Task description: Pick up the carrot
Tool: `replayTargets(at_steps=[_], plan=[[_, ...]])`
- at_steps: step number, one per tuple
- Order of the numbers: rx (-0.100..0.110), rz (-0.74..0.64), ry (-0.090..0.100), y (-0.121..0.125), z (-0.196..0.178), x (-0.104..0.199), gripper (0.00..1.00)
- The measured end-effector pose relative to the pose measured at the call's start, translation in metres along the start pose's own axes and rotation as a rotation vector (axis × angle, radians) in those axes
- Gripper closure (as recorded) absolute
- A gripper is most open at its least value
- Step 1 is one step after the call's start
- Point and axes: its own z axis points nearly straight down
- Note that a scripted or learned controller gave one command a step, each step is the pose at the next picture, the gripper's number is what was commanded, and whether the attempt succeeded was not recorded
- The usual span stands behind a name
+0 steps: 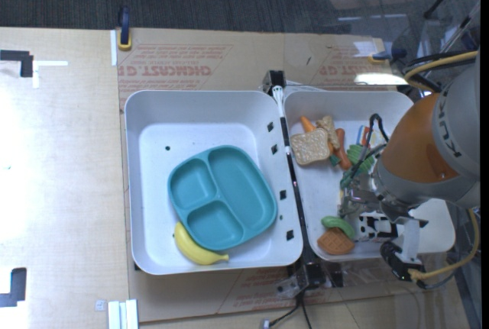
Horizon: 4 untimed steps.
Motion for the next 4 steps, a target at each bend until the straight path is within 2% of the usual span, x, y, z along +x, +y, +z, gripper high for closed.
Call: replayTargets(at_steps=[1, 2, 3, 4], plan=[[0.0, 0.001, 0.0, 0.0, 0.0, 0.0, 0.0], [-0.001, -0.002, -0.001, 0.001, -0.008, -0.001, 1.0], [0.0, -0.001, 0.0, 0.001, -0.008, -0.001, 0.0], [-0.001, -0.005, -0.001, 0.003, -0.017, -0.001, 1.0]])
